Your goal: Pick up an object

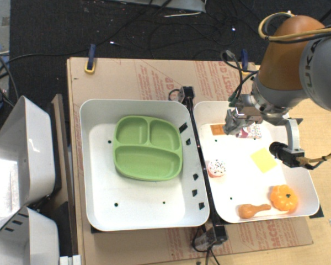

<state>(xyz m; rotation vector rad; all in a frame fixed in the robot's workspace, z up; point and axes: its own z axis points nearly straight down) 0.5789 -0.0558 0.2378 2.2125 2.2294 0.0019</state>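
My gripper (235,123) hangs over the far part of the right bin (304,176), under the grey arm with its orange band. A small pink-and-white object (250,132) lies right beside it, partly hidden by the wrist, and I cannot tell whether they touch. An orange flat piece (217,130) lies just left of the gripper. Further toward the front lie a yellow square (263,160), a white-and-pink round item (216,168), an orange pumpkin (283,198) and an orange gourd (252,209).
The left bin (94,148) holds a green divided plate (148,148). A black divider (195,148) runs between the bins. A black fitting (285,153) on the arm juts over the right bin. White tubs (19,159) stand off the bench's left side.
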